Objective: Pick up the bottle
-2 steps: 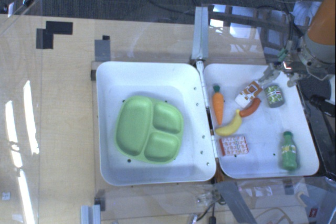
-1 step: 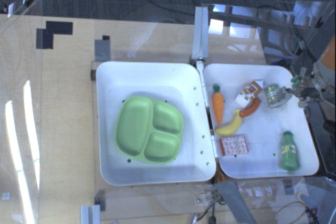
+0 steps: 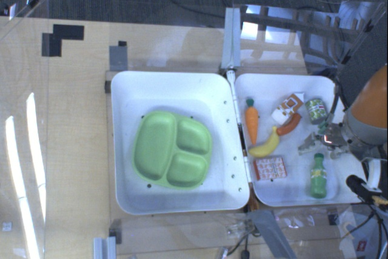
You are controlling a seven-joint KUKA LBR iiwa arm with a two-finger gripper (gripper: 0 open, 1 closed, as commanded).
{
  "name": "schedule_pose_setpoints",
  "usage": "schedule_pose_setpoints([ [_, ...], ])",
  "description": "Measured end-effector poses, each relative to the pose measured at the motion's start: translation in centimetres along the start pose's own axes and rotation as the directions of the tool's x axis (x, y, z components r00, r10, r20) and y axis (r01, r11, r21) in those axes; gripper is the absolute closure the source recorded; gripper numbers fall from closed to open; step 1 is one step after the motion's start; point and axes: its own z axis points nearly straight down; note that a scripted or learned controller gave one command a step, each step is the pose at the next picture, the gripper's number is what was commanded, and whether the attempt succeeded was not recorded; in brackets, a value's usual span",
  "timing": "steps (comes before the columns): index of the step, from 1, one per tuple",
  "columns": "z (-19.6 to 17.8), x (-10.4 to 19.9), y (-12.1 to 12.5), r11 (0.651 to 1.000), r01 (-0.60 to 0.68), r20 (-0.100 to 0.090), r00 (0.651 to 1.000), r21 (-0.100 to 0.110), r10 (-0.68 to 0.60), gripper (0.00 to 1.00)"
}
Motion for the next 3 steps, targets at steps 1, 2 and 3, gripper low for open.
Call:
schedule_pose_setpoints([
  [1, 0.6, 1.2, -2.6, 0.999, 0.032, 0.006, 0.999, -0.009, -0.031, 0.00],
  [2, -0.7, 1.4, -2.3, 0.999, 0.036, 0.005, 0.999, -0.017, -0.036, 1.00],
  [3, -14.0, 5.4, -3.4, 0.995, -0.097, 0.004, 0.995, -0.003, 0.097, 1.00],
])
